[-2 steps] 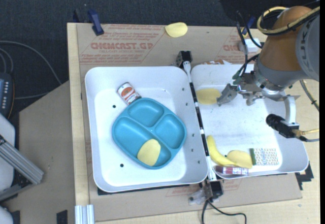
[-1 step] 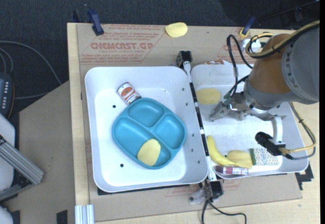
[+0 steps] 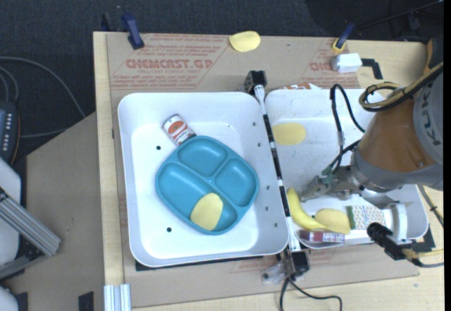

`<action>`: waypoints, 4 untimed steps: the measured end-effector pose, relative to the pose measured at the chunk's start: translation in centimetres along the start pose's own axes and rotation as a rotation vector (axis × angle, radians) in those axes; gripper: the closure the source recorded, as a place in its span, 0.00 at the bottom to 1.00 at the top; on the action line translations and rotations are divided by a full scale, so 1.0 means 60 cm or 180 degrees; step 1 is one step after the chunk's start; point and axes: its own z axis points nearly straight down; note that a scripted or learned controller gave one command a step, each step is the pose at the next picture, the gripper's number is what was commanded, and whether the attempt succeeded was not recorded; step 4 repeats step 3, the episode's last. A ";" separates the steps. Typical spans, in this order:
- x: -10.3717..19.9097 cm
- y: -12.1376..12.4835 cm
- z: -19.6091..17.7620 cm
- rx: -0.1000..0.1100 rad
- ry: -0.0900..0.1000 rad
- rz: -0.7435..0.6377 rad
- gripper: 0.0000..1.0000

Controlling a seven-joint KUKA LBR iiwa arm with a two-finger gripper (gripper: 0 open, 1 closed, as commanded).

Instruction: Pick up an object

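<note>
Jaws [image 3: 318,186] hover just above the smooth curved banana [image 3: 299,211]

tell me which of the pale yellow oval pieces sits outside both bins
The yellow oval on the bare board above the bins; the others lie on the blue plate or in the right bin.

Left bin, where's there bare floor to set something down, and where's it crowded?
In the left bin, bare floor runs along the left wall and the top right corner, around the blue divided plate. A small can sits near the top. The right bin is crowded low down: banana, arm, gripper.
</note>
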 end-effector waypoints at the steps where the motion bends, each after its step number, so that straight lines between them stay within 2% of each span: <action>1: 0.024 0.094 -0.001 -0.0009 -0.0003 -0.0004 0.00; 2: -0.091 -0.016 0.000 0.0000 -0.0002 0.0003 0.00; 3: -0.035 0.068 -0.045 -0.0009 -0.0003 -0.0004 0.00; 4: -0.035 0.068 -0.045 -0.0009 -0.0003 -0.0004 0.00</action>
